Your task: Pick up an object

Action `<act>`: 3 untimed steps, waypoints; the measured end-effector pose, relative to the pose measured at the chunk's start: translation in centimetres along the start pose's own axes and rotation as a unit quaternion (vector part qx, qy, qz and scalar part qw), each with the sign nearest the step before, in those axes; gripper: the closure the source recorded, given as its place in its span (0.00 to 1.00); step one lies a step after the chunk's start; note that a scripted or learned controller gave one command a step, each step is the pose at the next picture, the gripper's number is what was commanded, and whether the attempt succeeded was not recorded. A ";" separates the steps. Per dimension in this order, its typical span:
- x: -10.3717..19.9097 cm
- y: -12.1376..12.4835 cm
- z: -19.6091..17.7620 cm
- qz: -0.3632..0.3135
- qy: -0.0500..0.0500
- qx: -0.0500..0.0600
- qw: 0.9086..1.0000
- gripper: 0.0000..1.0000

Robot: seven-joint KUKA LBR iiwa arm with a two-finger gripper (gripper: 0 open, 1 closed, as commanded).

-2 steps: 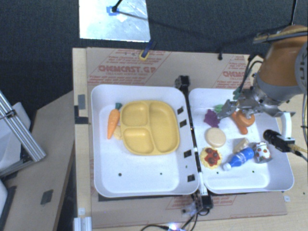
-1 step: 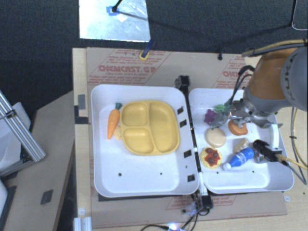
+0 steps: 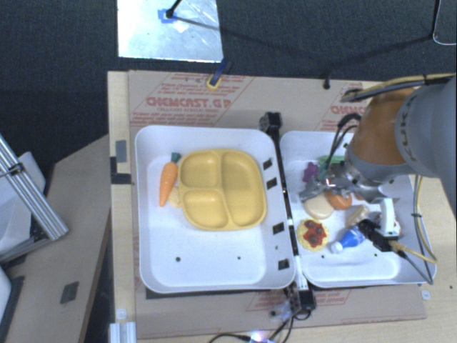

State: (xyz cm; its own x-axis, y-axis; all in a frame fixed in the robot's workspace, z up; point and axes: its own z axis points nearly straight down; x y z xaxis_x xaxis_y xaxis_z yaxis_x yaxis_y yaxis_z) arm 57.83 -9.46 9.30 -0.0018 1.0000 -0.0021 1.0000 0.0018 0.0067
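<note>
Nearest the camera, along the front of the right bin [image 3: 400,271], lie a small pizza slice [image 3: 313,233] and, just beside it to the right, a blue-and-white piece [image 3: 348,239]. Just behind them sit a pale bread roll [image 3: 319,207] and an orange piece [image 3: 340,199] touching it, with a purple bunch of grapes [image 3: 310,172] and something green [image 3: 330,163] farther back. These are the likely things to pick, and they lie crowded, so a good try would, I judge, come straight down on one piece at the pile's edge, such as the pizza slice, with room on both sides for the fingers. The gripper [image 3: 330,184] hangs low over the roll and orange piece, under the grey arm [image 3: 400,138]; whether it is open, closed or gripping anything I cannot tell. In the left bin [image 3: 153,263], well apart, a yellow divided plate [image 3: 218,189] lies with a carrot [image 3: 168,181] beside it.
</note>
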 end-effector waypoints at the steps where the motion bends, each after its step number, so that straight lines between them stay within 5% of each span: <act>1: -0.2 0.5 0.0 0.001 -0.001 -0.003 1.000 0.00; 2: -0.5 0.9 -1.4 0.001 -0.005 -0.012 1.000 1.00; 3: -0.1 1.5 -7.7 -0.001 0.001 0.000 1.000 1.00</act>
State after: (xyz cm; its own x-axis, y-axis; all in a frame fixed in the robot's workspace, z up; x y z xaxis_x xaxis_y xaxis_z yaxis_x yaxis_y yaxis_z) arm 59.27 -9.54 17.02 -0.0046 1.0000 -0.0005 1.0000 0.0046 0.0064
